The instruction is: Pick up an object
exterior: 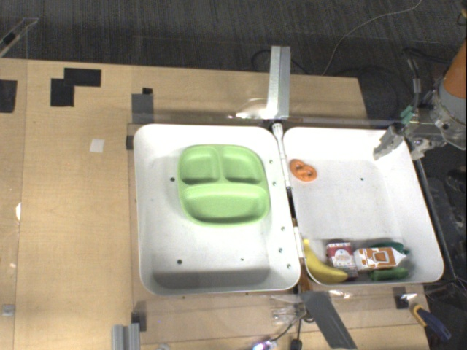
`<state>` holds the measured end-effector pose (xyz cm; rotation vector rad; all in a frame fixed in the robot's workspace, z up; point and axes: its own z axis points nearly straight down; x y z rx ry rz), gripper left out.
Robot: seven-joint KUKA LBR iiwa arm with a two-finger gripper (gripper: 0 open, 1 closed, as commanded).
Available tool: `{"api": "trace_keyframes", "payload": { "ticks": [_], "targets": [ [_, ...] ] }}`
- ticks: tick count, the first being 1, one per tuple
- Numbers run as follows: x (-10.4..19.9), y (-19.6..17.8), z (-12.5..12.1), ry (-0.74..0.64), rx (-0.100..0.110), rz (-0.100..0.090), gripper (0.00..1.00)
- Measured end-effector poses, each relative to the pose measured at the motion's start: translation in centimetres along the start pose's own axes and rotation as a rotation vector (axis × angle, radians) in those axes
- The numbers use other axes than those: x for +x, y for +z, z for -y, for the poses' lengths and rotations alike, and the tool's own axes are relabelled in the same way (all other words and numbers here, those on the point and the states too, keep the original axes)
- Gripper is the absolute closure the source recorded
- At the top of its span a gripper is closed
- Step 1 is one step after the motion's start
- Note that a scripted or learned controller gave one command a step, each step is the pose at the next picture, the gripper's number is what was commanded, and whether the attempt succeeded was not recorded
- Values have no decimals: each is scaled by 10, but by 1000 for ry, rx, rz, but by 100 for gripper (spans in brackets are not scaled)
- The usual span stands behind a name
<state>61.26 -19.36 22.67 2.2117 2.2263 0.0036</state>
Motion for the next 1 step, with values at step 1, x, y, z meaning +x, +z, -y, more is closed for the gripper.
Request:
{"api": "trace_keyframes", "payload": {
  "ticks": [1],
  "targets": [
    [35, -89, -23, 118, -3, 1, 0]
  ]
}}
